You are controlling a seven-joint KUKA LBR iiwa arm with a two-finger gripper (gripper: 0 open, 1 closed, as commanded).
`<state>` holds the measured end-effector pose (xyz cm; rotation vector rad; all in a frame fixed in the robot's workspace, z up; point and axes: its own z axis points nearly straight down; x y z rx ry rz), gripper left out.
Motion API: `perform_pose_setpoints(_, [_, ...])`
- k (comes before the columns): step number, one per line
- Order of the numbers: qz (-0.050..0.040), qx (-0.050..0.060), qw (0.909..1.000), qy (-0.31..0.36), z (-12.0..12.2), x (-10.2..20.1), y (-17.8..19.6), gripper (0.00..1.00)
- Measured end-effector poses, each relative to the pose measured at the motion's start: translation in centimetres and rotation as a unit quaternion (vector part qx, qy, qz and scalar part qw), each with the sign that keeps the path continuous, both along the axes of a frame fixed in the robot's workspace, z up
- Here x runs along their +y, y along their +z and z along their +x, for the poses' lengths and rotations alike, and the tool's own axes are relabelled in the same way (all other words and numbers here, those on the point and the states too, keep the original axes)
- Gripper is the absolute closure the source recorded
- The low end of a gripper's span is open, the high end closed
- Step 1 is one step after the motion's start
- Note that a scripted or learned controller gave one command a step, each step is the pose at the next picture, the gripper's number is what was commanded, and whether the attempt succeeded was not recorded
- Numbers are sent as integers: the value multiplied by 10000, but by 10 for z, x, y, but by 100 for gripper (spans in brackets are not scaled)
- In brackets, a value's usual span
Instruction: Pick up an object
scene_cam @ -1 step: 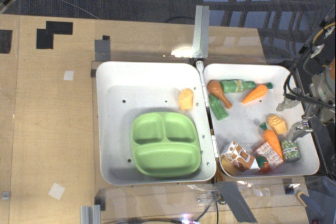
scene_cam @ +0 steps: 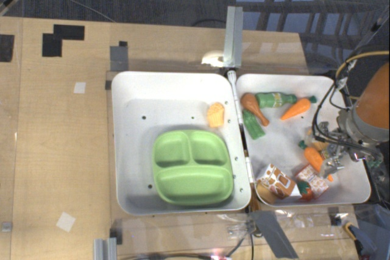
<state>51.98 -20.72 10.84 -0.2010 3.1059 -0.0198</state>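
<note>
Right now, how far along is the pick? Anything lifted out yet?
Nothing looks lifted: the gripper is low over the right bin, right beside a small carrot, but I cannot tell whether it holds it. The second carrot, green bottle and drumstick lie untouched; the green divided plate sits in the left bin. Securing a grasp and lifting remain.

Small orange carrot [scene_cam: 313, 158] with green top, lying slanted, right bin's [scene_cam: 286, 144] right side
</note>
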Motion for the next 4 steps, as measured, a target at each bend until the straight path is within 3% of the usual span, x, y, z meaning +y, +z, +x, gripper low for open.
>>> perform_pose_setpoints(1, [-16,-46,10000,49,-5,-2,-7,0])
perform_pose_setpoints(2, [-41,-33,9982,597,-18,16,-11,0])
perform_pose_setpoints(4, [-36,8,9942,1074,-13,67,-12,0])
